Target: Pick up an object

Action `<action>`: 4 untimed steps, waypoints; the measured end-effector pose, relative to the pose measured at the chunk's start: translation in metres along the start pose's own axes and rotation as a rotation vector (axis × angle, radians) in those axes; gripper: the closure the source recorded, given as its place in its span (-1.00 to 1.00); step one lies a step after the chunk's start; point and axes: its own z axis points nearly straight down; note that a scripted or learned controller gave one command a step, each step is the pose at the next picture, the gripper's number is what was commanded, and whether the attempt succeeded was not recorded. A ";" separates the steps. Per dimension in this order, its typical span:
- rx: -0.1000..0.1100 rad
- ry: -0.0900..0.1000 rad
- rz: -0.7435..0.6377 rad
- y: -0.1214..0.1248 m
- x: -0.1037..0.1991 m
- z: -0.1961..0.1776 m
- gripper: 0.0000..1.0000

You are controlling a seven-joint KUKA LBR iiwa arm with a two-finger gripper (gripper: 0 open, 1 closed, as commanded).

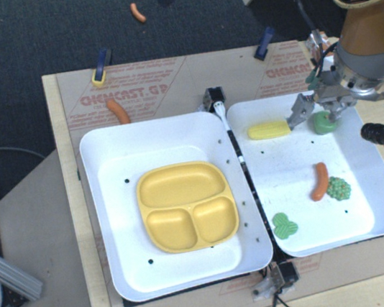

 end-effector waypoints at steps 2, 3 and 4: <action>-0.008 0.000 -0.004 0.008 0.008 0.050 -1.00; -0.007 0.000 -0.002 0.003 0.009 0.113 -1.00; -0.011 -0.001 -0.002 0.003 0.010 0.115 -1.00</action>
